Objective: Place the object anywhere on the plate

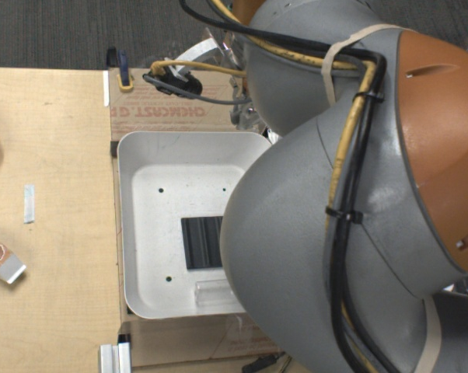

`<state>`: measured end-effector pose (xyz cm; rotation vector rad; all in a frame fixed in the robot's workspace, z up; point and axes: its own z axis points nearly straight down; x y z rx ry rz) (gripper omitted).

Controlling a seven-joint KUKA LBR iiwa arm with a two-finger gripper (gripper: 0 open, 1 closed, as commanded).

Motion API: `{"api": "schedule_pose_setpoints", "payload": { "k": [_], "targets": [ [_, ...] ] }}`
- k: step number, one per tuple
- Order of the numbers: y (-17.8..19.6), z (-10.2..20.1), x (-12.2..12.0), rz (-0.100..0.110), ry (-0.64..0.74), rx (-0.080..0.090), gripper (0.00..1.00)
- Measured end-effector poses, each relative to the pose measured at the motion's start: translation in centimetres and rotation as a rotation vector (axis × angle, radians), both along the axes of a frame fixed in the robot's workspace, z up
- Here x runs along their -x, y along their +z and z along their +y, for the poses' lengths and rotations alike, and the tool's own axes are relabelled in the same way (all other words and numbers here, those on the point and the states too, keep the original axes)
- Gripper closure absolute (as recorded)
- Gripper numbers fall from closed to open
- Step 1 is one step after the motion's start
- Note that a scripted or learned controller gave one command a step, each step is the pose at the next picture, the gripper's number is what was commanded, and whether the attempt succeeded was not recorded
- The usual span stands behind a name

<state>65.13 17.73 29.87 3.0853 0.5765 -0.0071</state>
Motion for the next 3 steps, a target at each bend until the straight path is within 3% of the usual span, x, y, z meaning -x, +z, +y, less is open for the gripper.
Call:
{"api": "schedule_pose_setpoints", "payload": {
  "k": [1, 2, 3],
  "targets": [
    [0.1, -2.3, 0.8, 0.002, 0.113, 0.0, 1.0],
    [-1.9, 1.5, 7.7, 0.001, 0.092, 0.0, 1.0],
    [-3.2, -5.8, 7.4, 0.002, 0.04, 0.0, 1.0]
  ]
}}
